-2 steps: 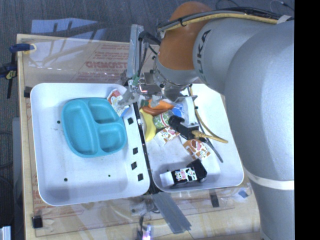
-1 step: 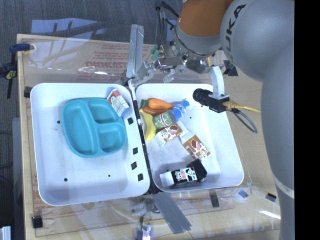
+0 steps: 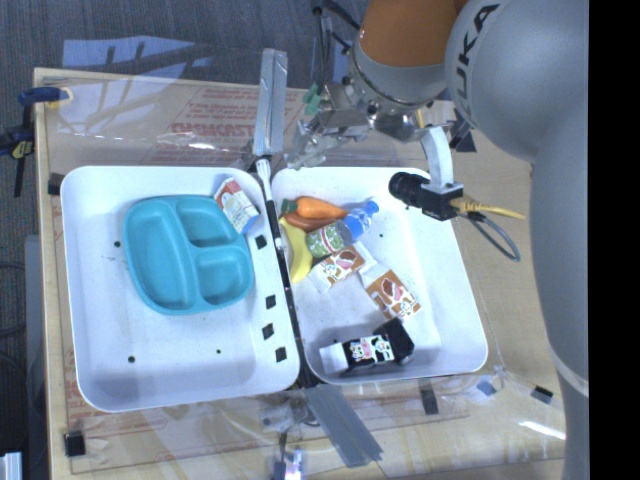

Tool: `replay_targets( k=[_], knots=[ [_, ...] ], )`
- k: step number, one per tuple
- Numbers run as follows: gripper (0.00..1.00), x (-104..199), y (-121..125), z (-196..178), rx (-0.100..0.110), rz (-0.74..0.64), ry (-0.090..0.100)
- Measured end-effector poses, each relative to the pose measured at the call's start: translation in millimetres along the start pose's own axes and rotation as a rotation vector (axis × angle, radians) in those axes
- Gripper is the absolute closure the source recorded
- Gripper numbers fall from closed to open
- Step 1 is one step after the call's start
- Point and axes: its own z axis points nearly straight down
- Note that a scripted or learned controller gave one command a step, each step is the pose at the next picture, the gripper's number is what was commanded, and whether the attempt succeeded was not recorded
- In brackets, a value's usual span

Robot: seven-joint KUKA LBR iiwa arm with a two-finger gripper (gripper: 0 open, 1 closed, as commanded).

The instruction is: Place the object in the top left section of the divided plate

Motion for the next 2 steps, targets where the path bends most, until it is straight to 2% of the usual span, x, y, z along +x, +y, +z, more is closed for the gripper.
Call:
replay_targets(
  k=[1, 2],
  knots=[
    [1.00, 27.5, 11.5, -36.6, 0.001, 0.539, -0.002],
    [1.00, 45.8, -83.0, 47.9, 0.002, 0.175, -0.001]
  ],
)
